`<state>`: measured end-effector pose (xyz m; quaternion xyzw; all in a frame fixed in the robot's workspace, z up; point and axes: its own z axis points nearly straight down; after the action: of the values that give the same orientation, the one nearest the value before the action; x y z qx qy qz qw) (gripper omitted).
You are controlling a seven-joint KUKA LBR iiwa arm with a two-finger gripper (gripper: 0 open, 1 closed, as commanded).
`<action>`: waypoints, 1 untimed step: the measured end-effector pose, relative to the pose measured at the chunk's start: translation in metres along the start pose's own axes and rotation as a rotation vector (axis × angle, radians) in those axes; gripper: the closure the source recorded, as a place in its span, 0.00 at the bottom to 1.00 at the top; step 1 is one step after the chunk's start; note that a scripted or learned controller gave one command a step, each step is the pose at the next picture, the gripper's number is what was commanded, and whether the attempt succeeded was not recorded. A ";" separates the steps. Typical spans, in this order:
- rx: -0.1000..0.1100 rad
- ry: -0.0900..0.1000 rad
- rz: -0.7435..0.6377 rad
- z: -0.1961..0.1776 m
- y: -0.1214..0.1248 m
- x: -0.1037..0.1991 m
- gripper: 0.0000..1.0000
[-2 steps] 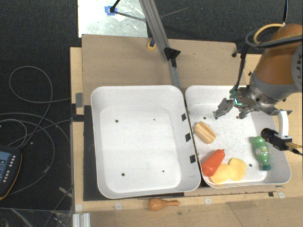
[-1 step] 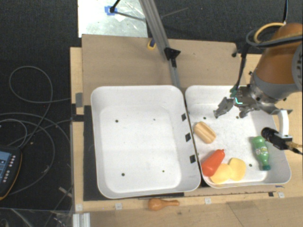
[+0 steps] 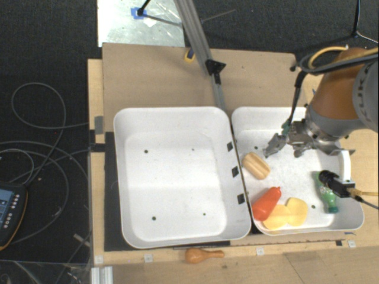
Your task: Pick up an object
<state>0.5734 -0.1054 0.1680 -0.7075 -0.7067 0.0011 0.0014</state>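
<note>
The right bin holds a tan bread-roll shape, a red piece and a yellow piece lying against each other near the front wall. A green object with a dark top lies at the right side. My gripper hangs over the back middle of this bin, just right of and above the tan roll. Its fingers are spread open, and nothing is between them.
The left bin stands beside the right one, with a divider wall between them. A tan pear-shaped item lies on the bench in front of the bins. A grey pole slants in from the back.
</note>
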 end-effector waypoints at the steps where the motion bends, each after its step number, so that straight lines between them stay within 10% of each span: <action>1: 0.000 0.000 -0.001 0.061 0.006 0.000 0.00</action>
<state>0.5793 -0.1056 0.1073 -0.7071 -0.7071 0.0011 0.0017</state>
